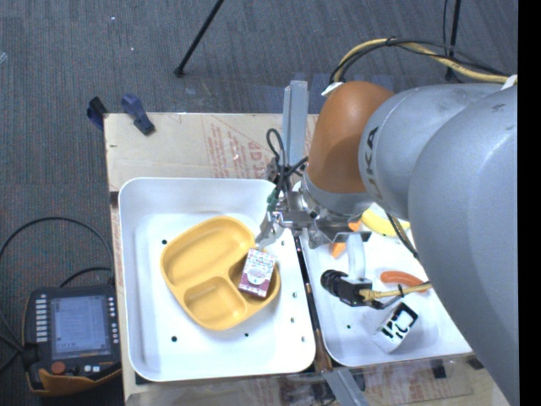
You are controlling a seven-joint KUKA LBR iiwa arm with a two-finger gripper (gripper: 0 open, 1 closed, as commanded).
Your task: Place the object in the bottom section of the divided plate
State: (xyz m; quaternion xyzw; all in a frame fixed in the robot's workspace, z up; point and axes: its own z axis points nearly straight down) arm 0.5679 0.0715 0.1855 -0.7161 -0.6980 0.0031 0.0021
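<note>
A yellow divided plate (203, 265) lies in the left bin (148, 345). It has a large section at the upper left, a small one at the bottom and one at the right. A small purple and white carton (258, 274) stands tilted in the right section, near the plate's right rim. My gripper (269, 228) hangs directly above the carton's top edge, touching it or nearly so. The arm's wrist hides whether the carton is held.
The right bin (439, 341) holds a yellow banana-like thing (382, 223), an orange piece (338, 249), a long orange-red thing (402, 277) and a white and black object (396, 325). The big grey arm covers most of that bin. A teach pendant (74, 326) sits on the floor at the left.
</note>
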